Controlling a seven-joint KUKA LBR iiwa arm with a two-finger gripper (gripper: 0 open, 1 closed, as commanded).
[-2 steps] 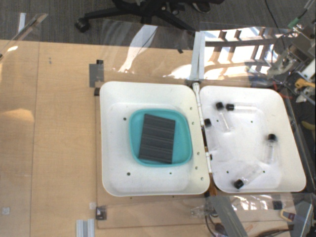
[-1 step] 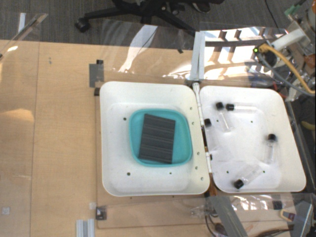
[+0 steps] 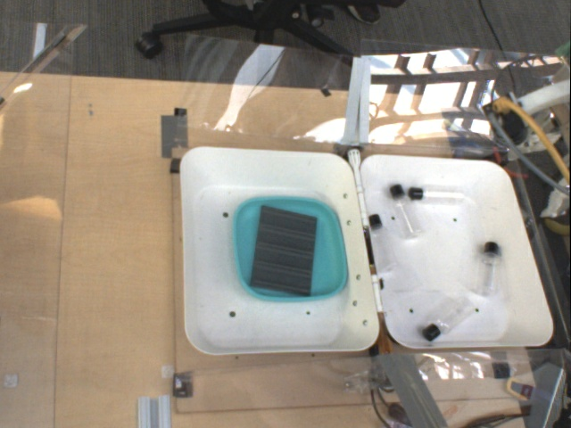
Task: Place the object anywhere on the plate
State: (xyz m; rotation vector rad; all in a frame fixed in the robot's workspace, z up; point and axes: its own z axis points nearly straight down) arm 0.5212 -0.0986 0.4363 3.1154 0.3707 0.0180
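Observation:
A dark grey ribbed rectangular block [image 3: 285, 251] lies flat on the teal plate [image 3: 333, 266], which sits in the middle of the left white bin [image 3: 207, 310]. The block covers the plate's centre and is slightly tilted.
The right white bin [image 3: 517, 239] holds several clear vials with black caps: one near the top left [image 3: 403, 192], one at the right [image 3: 490, 261], one at the bottom [image 3: 443, 321]. Cables and a metal frame [image 3: 513, 123] crowd the upper right. An office chair base [image 3: 268, 7] stands beyond the bench.

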